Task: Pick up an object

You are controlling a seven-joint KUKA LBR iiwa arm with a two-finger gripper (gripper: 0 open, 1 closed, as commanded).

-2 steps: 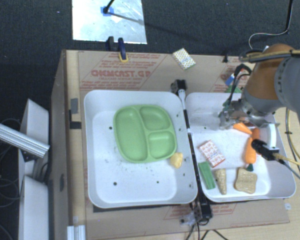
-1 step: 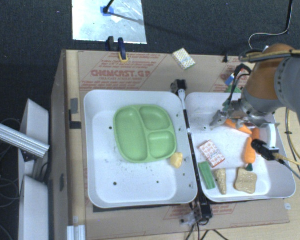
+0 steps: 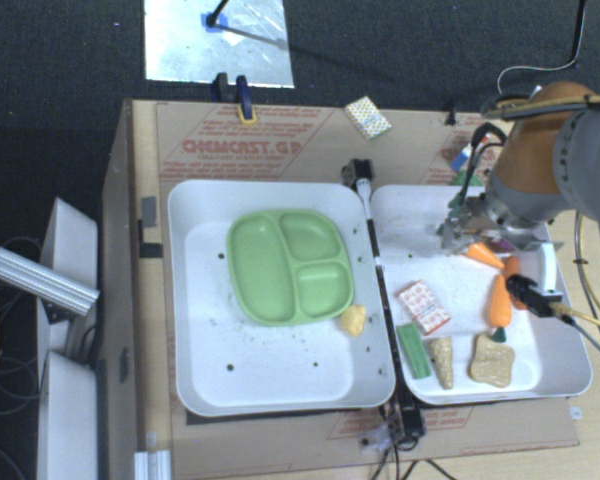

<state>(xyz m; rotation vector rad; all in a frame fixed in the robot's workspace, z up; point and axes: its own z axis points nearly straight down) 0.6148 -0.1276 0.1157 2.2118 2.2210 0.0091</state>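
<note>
Bench (image 3: 280,143), brown board with red print, bearing two white bins side by side; clock directions are read with 12 o'clock at the far edge of the camera view. Left bin (image 3: 210,368): green divided plate (image 3: 288,266), three compartments, lying flat about the centre; small yellow lump (image 3: 353,319) touching the plate's corner at 5 o'clock. Right bin (image 3: 410,218): arm (image 3: 585,168), grey with an orange band (image 3: 535,148), entering from 3 o'clock; gripper (image 3: 462,230) low over the bin's 12 o'clock part; whether it stands wide or narrow cannot be told. Things open to picking in the right bin are as follows; short orange piece (image 3: 484,256), lying aslant, just beside the gripper at its 4 o'clock; longer orange carrot (image 3: 499,304), near the short piece at its 5 o'clock, on the bin's 3 o'clock side, narrow end toward 6 o'clock; red-and-white chequered packet (image 3: 423,307), about the bin's centre, lying flat and tilted; green stick (image 3: 413,349), just beside the packet at its 7 o'clock, running along the bin's 9 o'clock wall; tan stick-shaped piece (image 3: 441,361), just beside the green stick at its 3 o'clock; tan bread-shaped slice (image 3: 492,361), toward the bin's 5 o'clock corner, just under the carrot's narrow end, contact unclear. On the bench beyond the bins, at 12 o'clock: small yellow-and-white patterned block (image 3: 368,117), apart from both bins.
</note>
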